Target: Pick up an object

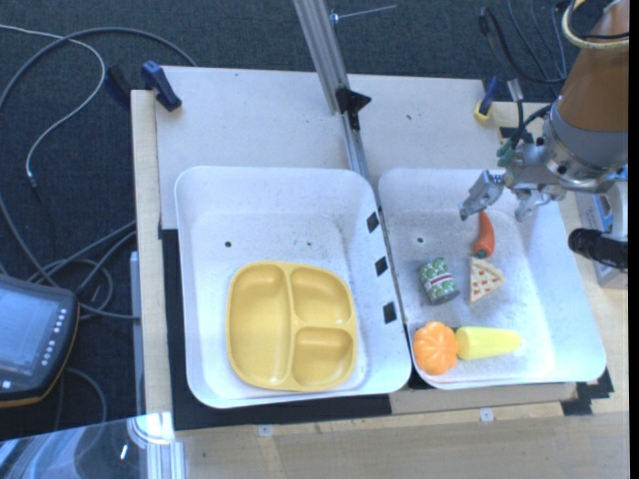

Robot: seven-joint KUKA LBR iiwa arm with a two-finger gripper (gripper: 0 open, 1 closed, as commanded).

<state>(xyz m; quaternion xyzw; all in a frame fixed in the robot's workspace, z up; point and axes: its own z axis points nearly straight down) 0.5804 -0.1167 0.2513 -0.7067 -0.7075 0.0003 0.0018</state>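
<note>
In the right bin (559,297) there's a little pile of toy food, all bunched toward the middle and the near edge. The carrot (485,235) is the one closest to the arm: small, orange, standing roughly up-and-down in the view, with a darker tip at the top end. Just below it sits a pizza slice (485,280), a tan triangle with red dots, and to its left a green can (437,280) with a patterned label, tipped a bit. Down by the near rim there's an orange pumpkin (434,347) touching a yellow corn cob (487,342) lying sideways.

The arm (599,88) comes in from the right, orange band up top and grey wrist below, hanging over the far right part of that bin. The gripper (502,200) points down and left, its fingers spread apart with nothing between them. One fingertip is just above the top of the carrot; can't tell if it's actually touching.

The left bin (200,208) holds a yellow divided plate (292,324) with three compartments, sitting toward the near side.
</note>
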